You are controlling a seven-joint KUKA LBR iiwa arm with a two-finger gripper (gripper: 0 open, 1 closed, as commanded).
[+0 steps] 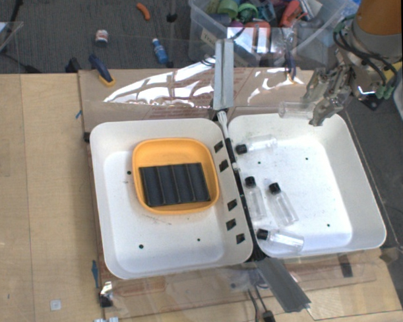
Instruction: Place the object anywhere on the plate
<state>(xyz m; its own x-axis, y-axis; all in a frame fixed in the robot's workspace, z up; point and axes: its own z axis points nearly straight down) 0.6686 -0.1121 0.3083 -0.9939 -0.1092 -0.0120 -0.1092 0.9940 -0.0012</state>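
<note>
Vial [293, 109], clear and tube-shaped, lying sideways up and right of orange plate [174, 146]. Just beside gripper [323, 101]; opening and hold impossible to tell.

a clear vial [297, 109] hangs level at the right bin's far rim. four more black-capped clear vials [277, 202] lie on that bin's floor. the orange plate [142, 156], carrying a black ribbed block [174, 184], sits in the left bin.

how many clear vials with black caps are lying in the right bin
4, maybe more hidden: clear plastic black-capped vials in the right white bin. One near the top left, two side by side mid-left, one at the bottom left.
</note>
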